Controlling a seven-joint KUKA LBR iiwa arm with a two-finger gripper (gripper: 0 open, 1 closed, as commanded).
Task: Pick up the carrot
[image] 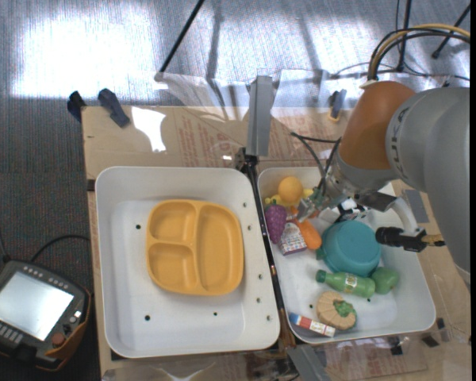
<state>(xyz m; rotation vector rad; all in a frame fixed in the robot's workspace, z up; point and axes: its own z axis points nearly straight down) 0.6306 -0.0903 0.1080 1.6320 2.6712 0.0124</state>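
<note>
carrot (310, 234): one, small and orange, in the right bin (416, 312), wedged between the purple toy (275, 221) and the teal bowl (351, 248)
handling: i judge it a light, stiff, smooth plastic toy; best pinched across its middle
my fingers (311, 206): just above the carrot; spread or pressed together, i cannot tell
counts: two bins, one yellow tray (195, 247) in the left bin (119, 189), one green bottle (345, 282), one yellow duck (290, 190)

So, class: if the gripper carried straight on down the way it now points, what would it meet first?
Most likely the carrot, lying just below the gripper in the right bin, beside the teal bowl. Depth is hard to judge from this slanted view, so it might touch the purple toy instead.
</note>
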